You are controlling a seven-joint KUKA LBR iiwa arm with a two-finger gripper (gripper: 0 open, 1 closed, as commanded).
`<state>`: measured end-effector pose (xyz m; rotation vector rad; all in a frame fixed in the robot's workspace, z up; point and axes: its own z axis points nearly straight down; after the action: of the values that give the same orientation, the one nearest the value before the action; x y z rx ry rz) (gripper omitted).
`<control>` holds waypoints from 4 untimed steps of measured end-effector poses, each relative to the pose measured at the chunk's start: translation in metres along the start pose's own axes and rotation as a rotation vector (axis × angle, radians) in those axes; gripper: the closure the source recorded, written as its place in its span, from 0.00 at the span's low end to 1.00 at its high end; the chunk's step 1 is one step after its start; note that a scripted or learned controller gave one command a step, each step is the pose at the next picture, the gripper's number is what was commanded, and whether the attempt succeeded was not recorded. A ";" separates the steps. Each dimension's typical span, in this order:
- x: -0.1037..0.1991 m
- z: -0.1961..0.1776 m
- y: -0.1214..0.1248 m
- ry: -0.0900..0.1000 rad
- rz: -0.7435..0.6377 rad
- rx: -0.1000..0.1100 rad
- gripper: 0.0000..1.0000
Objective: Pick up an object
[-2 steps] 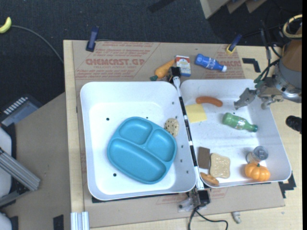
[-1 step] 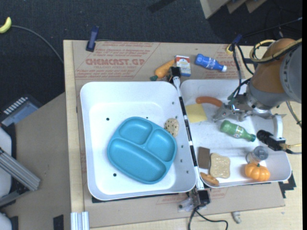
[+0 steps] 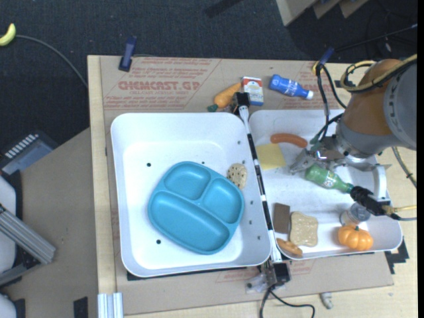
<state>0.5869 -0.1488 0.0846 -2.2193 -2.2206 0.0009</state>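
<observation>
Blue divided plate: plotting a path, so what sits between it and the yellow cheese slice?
A round cookie and the bins' adjoining rims, seen in the camera view.

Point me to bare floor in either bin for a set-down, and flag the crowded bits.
Left white bin: bare floor along its far side, beyond the blue divided plastic plate, and along its left wall. A round speckled cookie sits by the right wall. Right white bin: crowded; a small bare patch lies between the yellow cheese square, green bottle and tan bread slice.
</observation>
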 end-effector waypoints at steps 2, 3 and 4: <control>0.000 -0.010 0.000 -0.001 0.001 -0.002 0.00; 0.018 0.001 -0.042 0.000 0.001 0.000 0.00; -0.002 0.001 -0.106 -0.002 0.002 -0.001 0.00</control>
<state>0.4813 -0.1508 0.0843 -2.2229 -2.2199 0.0014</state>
